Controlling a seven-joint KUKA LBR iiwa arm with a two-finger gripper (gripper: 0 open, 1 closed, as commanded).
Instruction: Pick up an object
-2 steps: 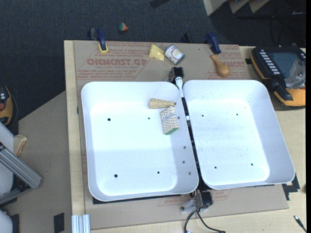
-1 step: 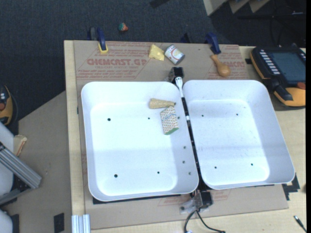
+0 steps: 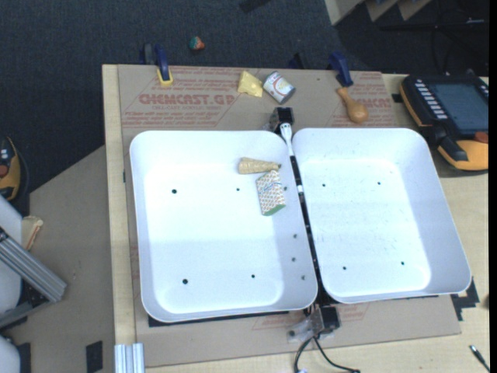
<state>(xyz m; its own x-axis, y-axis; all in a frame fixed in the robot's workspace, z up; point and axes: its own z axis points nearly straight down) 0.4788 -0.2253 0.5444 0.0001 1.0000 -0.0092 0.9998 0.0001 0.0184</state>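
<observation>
Lying in the left bin [image 3: 155, 208], toward its far right corner: tan cone-shaped piece [image 3: 258, 165], on its side, tip pointing right. Sitting just near of it, touching or all but touching: patterned packet [image 3: 270, 192], green-and-white print, tilted a bit, close to the bin's right wall.

Resting side by side w/ the left bin, rims meeting down the middle: right bin [image 3: 435, 208], white, shallow, dark dots on its floor.

Lying across the far end of the seam betw. the bins: black-and-white pen-like tool [image 3: 284, 123].

Scattered on the printed board [image 3: 194, 99] beyond the bins' far edge: yellow wedge [image 3: 250, 85] and small grey-white box [image 3: 279, 87], just beside each other; wooden-handled item [image 3: 352, 105] further right, well apart from them.

Gripping the board's far edge: two blue clamps [image 3: 163, 62], one left, one right.

Sitting at the far right of the bench: orange-trimmed pendant w/ dark screen [image 3: 454, 107].

Trailing off the near edge, below the seam: black cable and plug [image 3: 320, 323].

Lying on the dark carpet beyond the bench: small multicoloured ball [image 3: 197, 43].
</observation>
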